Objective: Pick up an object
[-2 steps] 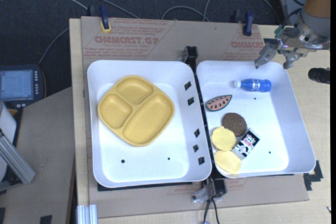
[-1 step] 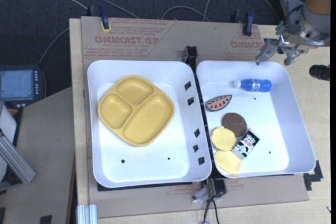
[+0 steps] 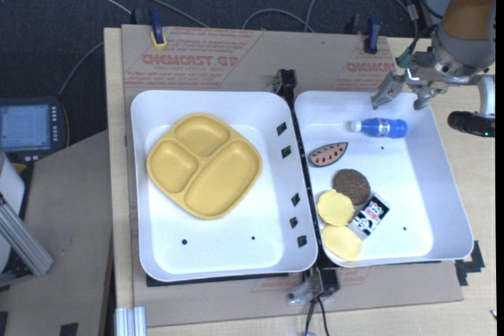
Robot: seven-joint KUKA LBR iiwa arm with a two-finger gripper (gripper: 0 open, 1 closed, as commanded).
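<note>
My gripper [image 3: 405, 94] hangs open over the far edge of the right bin [image 3: 441, 193], its two grey fingers [image 3: 384, 94] spread apart with nothing between them. Just below it a blue and white bottle [image 3: 379, 127] lies on its side. Further toward the front lie a watermelon slice [image 3: 327, 153], a brown round cookie [image 3: 352, 186], two yellow round pieces [image 3: 335, 208] and a small black and white packet [image 3: 368, 216]. The left bin [image 3: 157, 248] holds a yellow divided plate [image 3: 204, 164].
Black clips [image 3: 285, 82] run along the seam between the two bins. Blue clamps [image 3: 157, 31] hold the cardboard board at its far edge. A small screen [image 3: 28, 125] stands left of the bench. Cables trail across the dark floor behind.
</note>
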